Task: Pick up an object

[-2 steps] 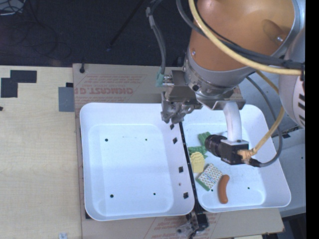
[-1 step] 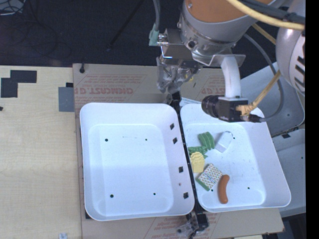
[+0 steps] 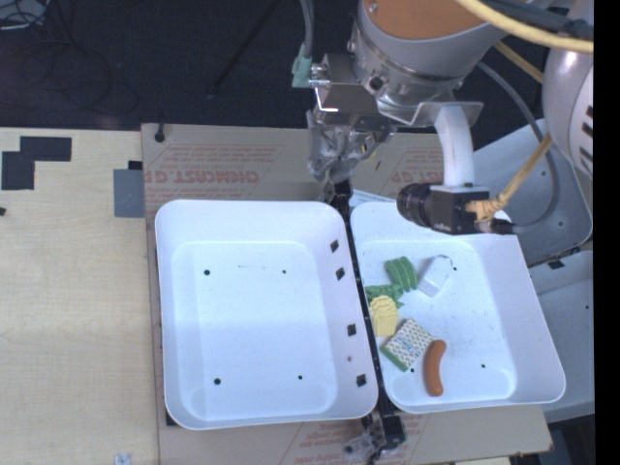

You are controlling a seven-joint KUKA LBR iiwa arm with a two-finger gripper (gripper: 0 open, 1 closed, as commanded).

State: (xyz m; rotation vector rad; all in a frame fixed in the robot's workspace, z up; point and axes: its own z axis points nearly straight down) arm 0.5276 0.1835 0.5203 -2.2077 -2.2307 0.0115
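The left bin (image 3: 184,260) sits on a cardboard sheet (image 3: 223,168) laid over the pale bench (image 3: 68,298); its white floor shows only small dark holes; the right bin (image 3: 504,356) touches it along a shared edge fitted with black clips. Above that seam, at twelve o'clock from both bins, hangs the gripper (image 3: 336,170), raised off the bins; whether it is open or closed cannot be told. In the right bin, toward its nine o'clock side, lie a green ridged piece (image 3: 401,272), a yellow piece (image 3: 384,311) just below it, and a patterned packet (image 3: 408,342); a white block (image 3: 435,275) rests at three o'clock of the green piece; an orange sausage (image 3: 434,366) lies at five o'clock of the packet.
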